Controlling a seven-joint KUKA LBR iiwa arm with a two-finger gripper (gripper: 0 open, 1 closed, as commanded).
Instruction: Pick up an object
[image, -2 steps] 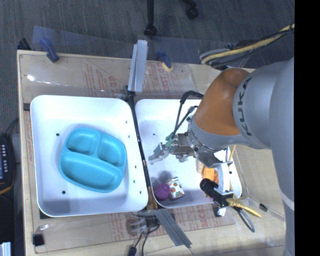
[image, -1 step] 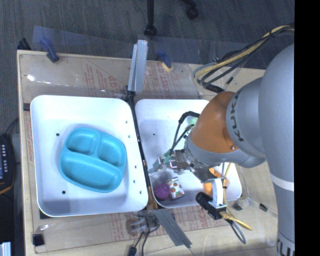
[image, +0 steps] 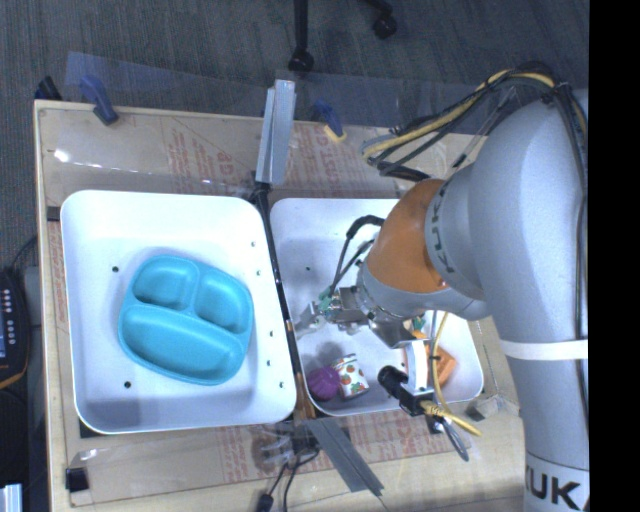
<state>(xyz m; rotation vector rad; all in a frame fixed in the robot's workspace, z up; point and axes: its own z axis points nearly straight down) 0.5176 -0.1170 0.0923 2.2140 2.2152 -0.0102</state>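
- You have two white bins side by side on the tabletop: the left bin (image: 90, 300) and the right bin (image: 300, 240), meeting at a central divider.
- In the left bin lies a turquoise sectioned tray (image: 187, 317), roughly in the middle and turned at a slant to the bin's walls.
- The arm (image: 500, 230) comes in from the right edge of the tabletop and covers much of the right bin; its orange band (image: 410, 250) sits over the bin's middle.
- The tool (image: 335, 312) hangs low inside the right bin, toward its left wall, just beside the divider. You cannot tell from this view whether it is released or clenched, and nothing is plainly seen in it.
- Near the right bin's front edge you can see a purple object (image: 323, 381), touching or just beside a small white block with coloured print (image: 351, 377).
- Both lie below the tool in the picture, apart from it.
- An orange object (image: 444, 366) lies toward the right bin's front right corner, partly hidden by the arm's fittings.
- Yellow and black cables (image: 440, 135) trail along the arm above the far edge of the right bin.
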